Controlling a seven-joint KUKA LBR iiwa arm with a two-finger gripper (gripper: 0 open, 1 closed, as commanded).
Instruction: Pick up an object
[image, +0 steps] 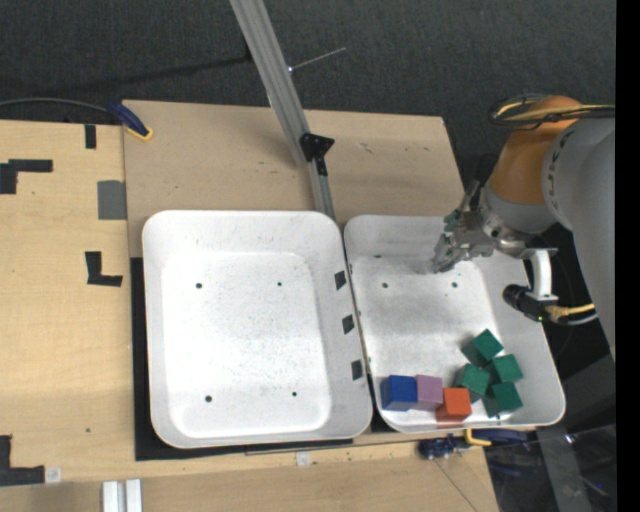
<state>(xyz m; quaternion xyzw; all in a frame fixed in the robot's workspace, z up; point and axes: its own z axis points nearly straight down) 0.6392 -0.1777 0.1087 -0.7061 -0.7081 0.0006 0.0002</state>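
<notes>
Looking down from the camera view, we've got the tabletop (230, 160) with the two white bins sitting side by side on it. The left bin (170, 235) takes up the middle of the shot, and the right bin (400, 235) sits touching it along the shared edge.

The arm (560, 170) comes in from the right, grey with that orange band above the wrist, and the gripper (447, 255) hangs over the far end of the right bin, close to its back wall. It's pretty small and blurry from up here — we honestly can't tell how it's set, and there's nothing visible in it.

All the blocks are bunched up at the near end of the right bin, well apart from the gripper. Along the front wall we see a blue block (400, 390), then a purple block (428, 389) touching it on its right, then an orange block (456, 402) just beside that. To the right of those is a clump of green blocks (490, 368) — looks like four of them, packed against each other in the near right corner, the top one tilted a bit.

A metal bar (285, 90) runs diagonally from the top of the frame down to the gap between the bins. There's a blue and yellow clamp (132, 118) at the far left corner of the tabletop.
</notes>
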